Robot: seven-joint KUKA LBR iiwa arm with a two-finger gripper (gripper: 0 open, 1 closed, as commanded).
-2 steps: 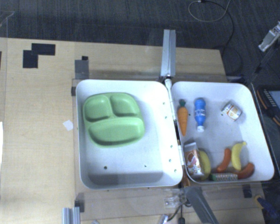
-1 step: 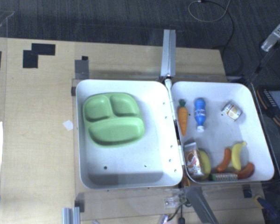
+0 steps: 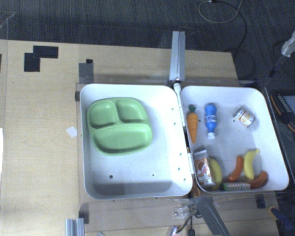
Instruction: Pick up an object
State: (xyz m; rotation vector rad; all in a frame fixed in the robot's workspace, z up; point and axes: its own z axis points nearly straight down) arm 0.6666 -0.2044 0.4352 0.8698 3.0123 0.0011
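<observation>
no legible text, labels too blurred

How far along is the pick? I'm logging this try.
Nothing looks done yet: the carrot, blue bottle, small can and bananas all lie in the right bin. Nothing is in hand. The whole pick is left.

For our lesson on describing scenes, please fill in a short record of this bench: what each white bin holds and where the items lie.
left bin: one green plastic divided tray, toward the far left
right bin: the small items
far side: orange toy carrot by the divider, blue and white bottle beside it, small round tin apart to the right
near side: printed snack packet, yellow toy banana, orange sausage shape, second yellow banana, red piece
clustering: near-side items crowded together
</observation>
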